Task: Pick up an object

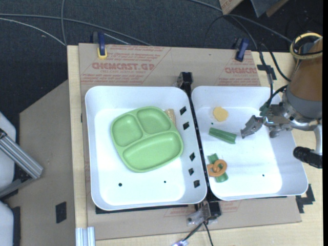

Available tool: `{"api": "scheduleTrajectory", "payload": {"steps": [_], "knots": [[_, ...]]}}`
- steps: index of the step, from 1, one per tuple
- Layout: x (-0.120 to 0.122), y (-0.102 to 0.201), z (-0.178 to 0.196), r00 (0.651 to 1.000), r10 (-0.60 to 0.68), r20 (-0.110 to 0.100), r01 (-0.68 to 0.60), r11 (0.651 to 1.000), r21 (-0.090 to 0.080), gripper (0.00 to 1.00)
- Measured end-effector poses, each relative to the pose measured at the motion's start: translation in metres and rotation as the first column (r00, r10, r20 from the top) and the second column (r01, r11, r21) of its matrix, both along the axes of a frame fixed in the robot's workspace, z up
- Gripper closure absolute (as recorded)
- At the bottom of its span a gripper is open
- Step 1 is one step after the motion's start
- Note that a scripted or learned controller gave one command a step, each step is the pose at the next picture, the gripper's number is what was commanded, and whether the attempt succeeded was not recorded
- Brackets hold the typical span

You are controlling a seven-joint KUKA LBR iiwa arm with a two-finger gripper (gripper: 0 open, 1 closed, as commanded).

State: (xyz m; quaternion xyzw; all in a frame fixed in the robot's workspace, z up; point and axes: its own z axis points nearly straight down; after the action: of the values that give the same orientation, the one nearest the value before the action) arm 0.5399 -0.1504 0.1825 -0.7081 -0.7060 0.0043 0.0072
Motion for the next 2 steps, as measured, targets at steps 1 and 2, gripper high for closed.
{"api": "scheduleTrajectory", "payload": {"steps": [1, 2], "knots": [[0.003, 0.001, 0.008, 1.000, 0.004, 0.015, -0.004, 1.000, -0.003, 0.00], [-0.002, -0.005, -0.038, 1.000, 0.002, 0.010, -0.002, 1.000, -0.002, 0.00]]}}
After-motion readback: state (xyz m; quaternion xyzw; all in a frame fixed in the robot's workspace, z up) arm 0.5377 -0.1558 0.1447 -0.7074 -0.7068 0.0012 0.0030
